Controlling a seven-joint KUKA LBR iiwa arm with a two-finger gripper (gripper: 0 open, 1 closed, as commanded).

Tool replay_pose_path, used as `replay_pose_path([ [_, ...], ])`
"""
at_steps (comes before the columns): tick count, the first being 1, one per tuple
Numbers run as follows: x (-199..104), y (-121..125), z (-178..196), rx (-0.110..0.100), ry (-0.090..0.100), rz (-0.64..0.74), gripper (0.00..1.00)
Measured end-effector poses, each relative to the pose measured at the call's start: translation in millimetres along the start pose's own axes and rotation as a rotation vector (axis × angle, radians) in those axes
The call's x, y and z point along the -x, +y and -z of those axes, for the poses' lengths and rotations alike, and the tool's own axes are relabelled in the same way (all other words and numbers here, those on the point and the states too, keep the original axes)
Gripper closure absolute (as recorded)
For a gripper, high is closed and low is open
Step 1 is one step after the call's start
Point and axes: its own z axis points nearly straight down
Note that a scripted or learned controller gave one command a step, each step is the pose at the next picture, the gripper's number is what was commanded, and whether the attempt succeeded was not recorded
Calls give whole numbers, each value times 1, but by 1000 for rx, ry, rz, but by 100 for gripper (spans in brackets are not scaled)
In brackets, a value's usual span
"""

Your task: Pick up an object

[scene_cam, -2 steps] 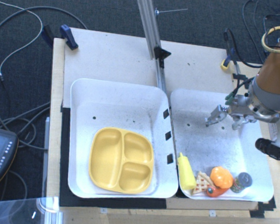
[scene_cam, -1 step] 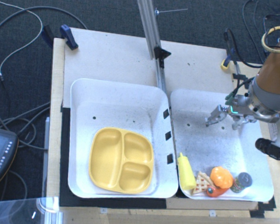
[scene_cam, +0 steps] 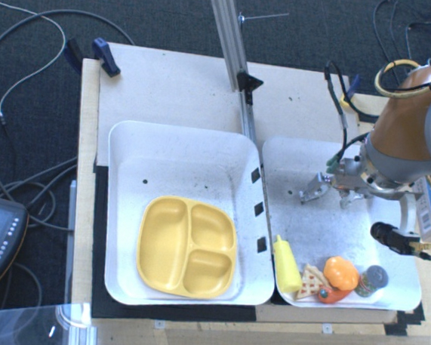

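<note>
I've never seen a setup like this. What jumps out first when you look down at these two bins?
The yellow divided tray catches the eye first, lying flat in the left bin. Next comes the bright cluster along the near edge of the right bin: a yellow bottle, an orange fruit and a small can. Above them, the arm's gripper hangs over the bin's bare middle.

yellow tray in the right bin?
No, the yellow tray lies in the left bin; the right bin holds the small items along its near edge.
</note>
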Motion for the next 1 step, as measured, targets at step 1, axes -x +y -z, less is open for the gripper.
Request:
replay_pose_path([
  [1,-6,-2,-63,-1,0,-1,0],
])
